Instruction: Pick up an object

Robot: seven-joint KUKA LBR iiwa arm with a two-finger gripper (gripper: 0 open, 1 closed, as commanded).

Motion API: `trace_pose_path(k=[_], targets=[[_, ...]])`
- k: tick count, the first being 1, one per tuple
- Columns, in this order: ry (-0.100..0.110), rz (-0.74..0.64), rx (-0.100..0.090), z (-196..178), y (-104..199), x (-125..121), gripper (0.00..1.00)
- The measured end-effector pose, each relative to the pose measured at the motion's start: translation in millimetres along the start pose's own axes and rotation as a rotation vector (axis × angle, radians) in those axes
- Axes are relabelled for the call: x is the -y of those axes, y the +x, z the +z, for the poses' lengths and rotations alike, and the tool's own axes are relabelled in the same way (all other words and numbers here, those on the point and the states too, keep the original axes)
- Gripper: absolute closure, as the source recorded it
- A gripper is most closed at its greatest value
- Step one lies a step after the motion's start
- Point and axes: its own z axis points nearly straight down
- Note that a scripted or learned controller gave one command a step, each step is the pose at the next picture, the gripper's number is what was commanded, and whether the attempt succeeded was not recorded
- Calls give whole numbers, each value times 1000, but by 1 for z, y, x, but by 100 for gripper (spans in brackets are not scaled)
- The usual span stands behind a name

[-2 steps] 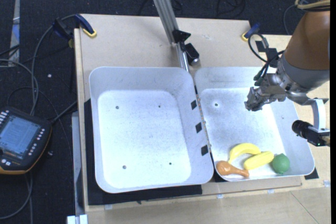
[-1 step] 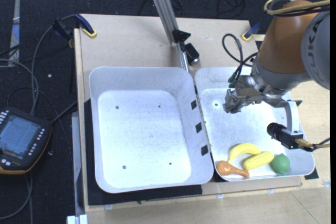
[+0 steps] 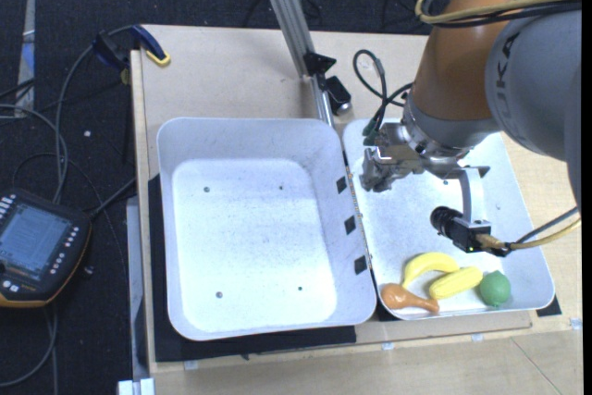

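You have four small toy pieces crowded into the near corner of the shallow white right-hand bin (image 3: 518, 199): a curved yellow plastic banana (image 3: 427, 266), a second yellow oblong piece (image 3: 456, 281) just beside it, an orange pear-shaped piece (image 3: 407, 297) at the bin's near edge, and a round green piece (image 3: 495, 288) on the far side of that cluster. They probably lie there because the bin floor slopes or earlier drops left them bunched, which makes any one of them awkward to single out. The grey arm's two-finger gripper (image 3: 377, 173) hangs over the back left part of that bin, well apart from the cluster, and nothing sits in it; how it is set, you cannot tell from this slant. The shallow white left-hand bin (image 3: 185, 136) sits alongside.
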Motion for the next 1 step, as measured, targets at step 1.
trace_pose_path(k=[1], targets=[[1,0,0,13,52,-6,100]])
